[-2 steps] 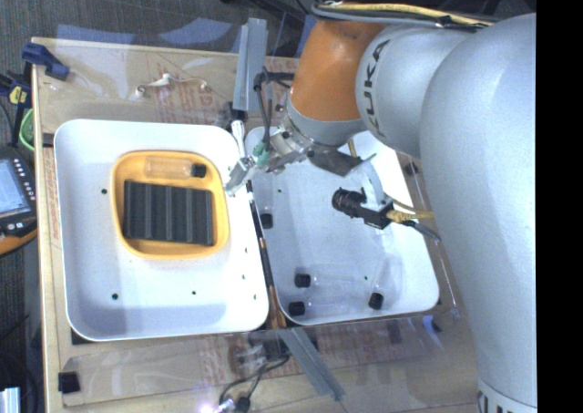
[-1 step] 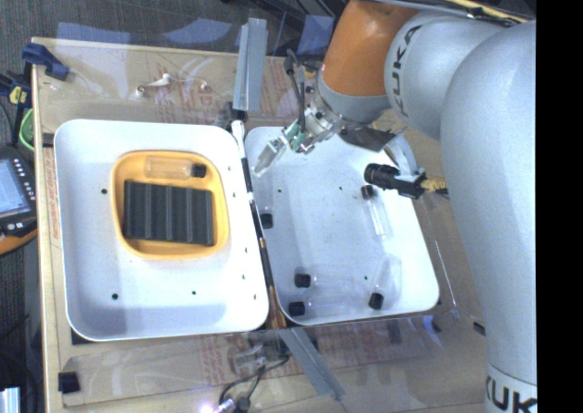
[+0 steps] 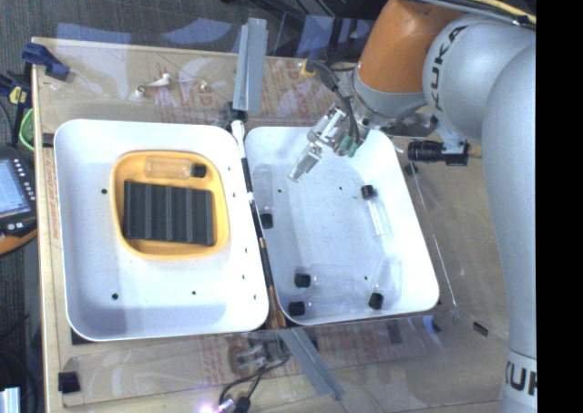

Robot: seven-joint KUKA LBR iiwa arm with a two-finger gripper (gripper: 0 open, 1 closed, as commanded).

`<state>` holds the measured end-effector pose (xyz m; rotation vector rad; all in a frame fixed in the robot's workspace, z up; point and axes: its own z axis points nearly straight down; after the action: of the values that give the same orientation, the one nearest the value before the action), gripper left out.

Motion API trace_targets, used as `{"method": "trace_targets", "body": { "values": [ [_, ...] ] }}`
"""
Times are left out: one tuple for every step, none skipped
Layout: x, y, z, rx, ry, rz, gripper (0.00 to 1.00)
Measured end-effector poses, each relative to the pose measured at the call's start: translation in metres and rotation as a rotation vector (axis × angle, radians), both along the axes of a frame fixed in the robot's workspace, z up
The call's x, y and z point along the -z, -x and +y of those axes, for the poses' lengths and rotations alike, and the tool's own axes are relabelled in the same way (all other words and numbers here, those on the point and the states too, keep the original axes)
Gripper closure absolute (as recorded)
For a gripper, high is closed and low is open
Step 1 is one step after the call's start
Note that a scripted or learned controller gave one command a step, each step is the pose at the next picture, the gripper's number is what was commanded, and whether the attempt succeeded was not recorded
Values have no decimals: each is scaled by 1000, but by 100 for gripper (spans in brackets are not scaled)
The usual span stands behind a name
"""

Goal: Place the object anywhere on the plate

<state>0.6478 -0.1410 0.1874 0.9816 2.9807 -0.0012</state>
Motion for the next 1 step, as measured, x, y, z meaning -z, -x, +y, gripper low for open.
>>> {"method": "trace_targets", "body": {
  "values": [
    [71, 29, -2, 193, -2, 5, 0]
  ]
}}
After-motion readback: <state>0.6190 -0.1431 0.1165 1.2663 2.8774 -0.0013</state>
